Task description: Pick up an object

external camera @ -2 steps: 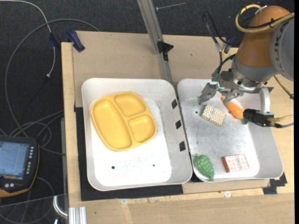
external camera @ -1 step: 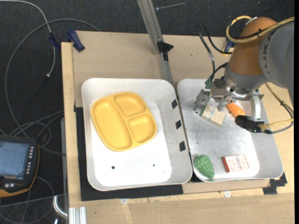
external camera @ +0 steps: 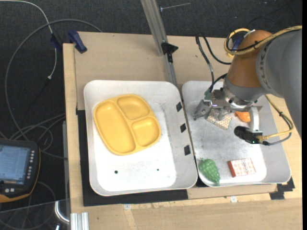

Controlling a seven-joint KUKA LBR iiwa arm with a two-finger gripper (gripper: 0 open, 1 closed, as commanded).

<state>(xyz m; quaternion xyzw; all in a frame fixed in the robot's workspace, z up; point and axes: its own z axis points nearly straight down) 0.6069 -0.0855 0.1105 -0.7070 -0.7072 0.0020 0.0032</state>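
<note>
The end effector (external camera: 217, 113) is low in the right bin (external camera: 218, 143), at its upper part, directly over a small speckled beige object (external camera: 219, 121). I cannot tell its state, because the wrist hides it. An orange object (external camera: 243, 115) shows just right of the speckled one. Near the bin's bottom edge lie a green object (external camera: 209, 170) and a red-orange box (external camera: 241, 166). The left bin (external camera: 139, 174) holds a yellow divided tray (external camera: 127, 123).

Left bin (external camera: 96, 176): yellow divided tray (external camera: 127, 123) lies at its ten o'clock. Right bin (external camera: 276, 166): gripper (external camera: 218, 113) hangs over a speckled packet (external camera: 220, 122) at eleven o'clock; green object (external camera: 209, 170) at seven; orange box (external camera: 241, 166) at five.
</note>
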